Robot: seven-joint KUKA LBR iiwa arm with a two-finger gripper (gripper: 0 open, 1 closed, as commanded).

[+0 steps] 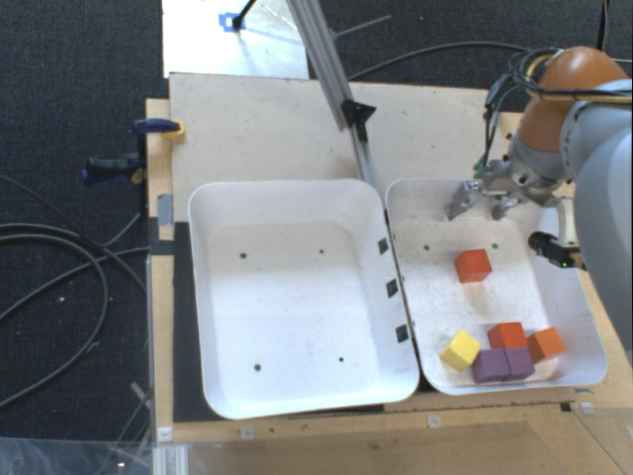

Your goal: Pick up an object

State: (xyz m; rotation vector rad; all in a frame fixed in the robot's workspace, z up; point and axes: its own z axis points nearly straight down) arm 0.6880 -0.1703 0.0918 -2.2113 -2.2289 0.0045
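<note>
Gripper (482, 203) hovers near right bin's (435, 369) far edge.

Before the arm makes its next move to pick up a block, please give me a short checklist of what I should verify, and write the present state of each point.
1. Gripper holds nothing: ok, no block shows between its fingers.
2. Fingers spread for a grasp: ok, they look open above the right bin.
3. A block stands free: ok, the red block lies alone in mid-bin, apart from the others.
4. Gripper over that target: not ok, it hangs at the bin's far end, beyond the red block.
5. Other blocks easy to grasp: not ok, the yellow block, purple block, second red block and orange block crowd the near corner.
6. Gripper height above the floor: cannot tell.
</note>
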